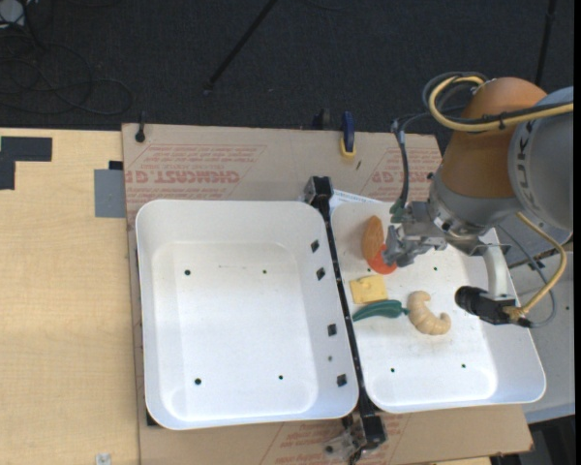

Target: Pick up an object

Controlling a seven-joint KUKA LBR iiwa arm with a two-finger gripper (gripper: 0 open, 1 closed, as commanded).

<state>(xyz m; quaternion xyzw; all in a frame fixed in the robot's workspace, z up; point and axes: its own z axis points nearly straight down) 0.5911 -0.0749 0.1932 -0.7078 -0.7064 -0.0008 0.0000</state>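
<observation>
- You see two white bins on the table (48, 289): the left bin (232, 308) and the right bin (465, 376), which carries all the objects.
- In the right bin, near its far-left part, lies an orange oblong object (371, 237) with a red piece (382, 264) at its near end.
- Just in front of these you find a yellow block (369, 288), and a green curved object (379, 309) touches its near side.
- A tan curved object (427, 313) lies just right of the green one, apart from the arm.
- A black divider (334, 289) runs between the two bins, close to the left of the yellow block.
- The gripper (399, 250) is low over the far part of the right bin, just beside the orange object and the red piece.
- You cannot tell if the fingers are spread or closed, and whether they touch the red piece is also unclear; the grey wrist covers them.
- A black cable part (484, 303) hangs from the arm over the right side of the bin.
</observation>
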